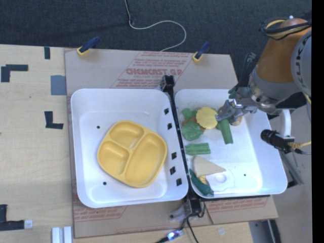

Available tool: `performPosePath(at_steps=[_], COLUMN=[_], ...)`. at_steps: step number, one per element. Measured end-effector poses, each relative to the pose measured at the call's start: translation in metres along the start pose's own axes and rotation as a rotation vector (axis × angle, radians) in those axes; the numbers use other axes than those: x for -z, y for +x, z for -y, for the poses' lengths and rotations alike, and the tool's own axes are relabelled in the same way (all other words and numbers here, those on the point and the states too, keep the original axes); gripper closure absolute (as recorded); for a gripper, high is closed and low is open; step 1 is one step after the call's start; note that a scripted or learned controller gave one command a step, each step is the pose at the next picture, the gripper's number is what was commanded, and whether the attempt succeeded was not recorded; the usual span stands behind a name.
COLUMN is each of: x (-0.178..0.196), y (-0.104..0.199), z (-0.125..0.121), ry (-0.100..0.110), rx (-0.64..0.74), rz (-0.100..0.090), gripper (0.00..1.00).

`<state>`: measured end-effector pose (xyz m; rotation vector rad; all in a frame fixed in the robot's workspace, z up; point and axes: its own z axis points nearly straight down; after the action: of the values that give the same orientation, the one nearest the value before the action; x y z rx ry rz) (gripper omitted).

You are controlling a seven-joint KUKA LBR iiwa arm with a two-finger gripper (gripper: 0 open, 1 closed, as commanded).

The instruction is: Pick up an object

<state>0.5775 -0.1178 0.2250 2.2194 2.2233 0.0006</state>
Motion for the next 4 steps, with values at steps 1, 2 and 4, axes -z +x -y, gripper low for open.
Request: performPosePath(at_steps=[1, 2, 4], x=[-0.01, -0.008, 0.008], y=[0.053, 0.116, 0.208], z=[0.008, 0.025, 0.059], ry=[0.003, 0.003, 0.002], rx=[0.004, 0.006, 0.005], rz=[-0.001, -0.002, -0.002], gripper=[1.0, 1.0, 1.0])
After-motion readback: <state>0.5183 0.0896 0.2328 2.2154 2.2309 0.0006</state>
